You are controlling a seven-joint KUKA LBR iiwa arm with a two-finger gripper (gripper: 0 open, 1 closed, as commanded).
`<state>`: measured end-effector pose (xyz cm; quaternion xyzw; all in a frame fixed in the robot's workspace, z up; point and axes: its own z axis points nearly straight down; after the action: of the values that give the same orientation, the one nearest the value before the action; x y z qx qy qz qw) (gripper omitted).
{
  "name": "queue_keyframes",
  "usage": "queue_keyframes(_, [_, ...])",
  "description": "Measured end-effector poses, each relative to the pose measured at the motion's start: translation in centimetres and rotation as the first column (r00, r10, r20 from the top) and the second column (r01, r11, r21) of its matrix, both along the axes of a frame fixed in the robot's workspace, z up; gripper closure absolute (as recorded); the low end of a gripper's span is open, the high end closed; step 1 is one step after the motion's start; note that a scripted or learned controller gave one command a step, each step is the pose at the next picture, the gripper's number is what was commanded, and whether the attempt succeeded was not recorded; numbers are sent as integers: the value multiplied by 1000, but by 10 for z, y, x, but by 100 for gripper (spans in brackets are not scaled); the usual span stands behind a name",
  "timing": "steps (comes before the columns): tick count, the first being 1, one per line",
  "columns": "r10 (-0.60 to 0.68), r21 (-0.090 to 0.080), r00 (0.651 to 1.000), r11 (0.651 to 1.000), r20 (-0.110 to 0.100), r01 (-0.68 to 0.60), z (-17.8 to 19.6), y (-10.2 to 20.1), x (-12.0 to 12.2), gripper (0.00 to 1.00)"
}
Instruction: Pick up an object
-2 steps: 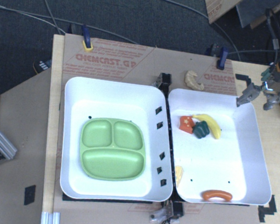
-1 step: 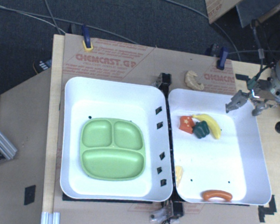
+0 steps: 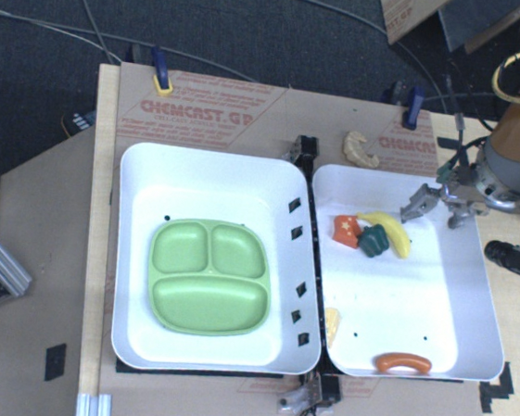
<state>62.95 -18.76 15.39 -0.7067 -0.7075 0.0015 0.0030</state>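
Up right, claw point(image 3: 436, 206) open, holding nothing; banana point(image 3: 390, 231), green piece point(image 3: 375, 242), red block point(image 3: 347, 230) clustered just beside.

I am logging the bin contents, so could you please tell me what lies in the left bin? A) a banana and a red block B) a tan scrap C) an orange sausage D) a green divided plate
D: the green divided plate lies flat in the left bin, while the banana and the small toys lie in the right bin.
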Motion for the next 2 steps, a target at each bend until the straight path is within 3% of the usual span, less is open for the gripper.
queue_keyframes(1, [0,0,1000,1000,0,0,-63,2,-2,0])
queue_keyframes(2, [0,-4,1000,1000,11,0,-45,1,2,100])
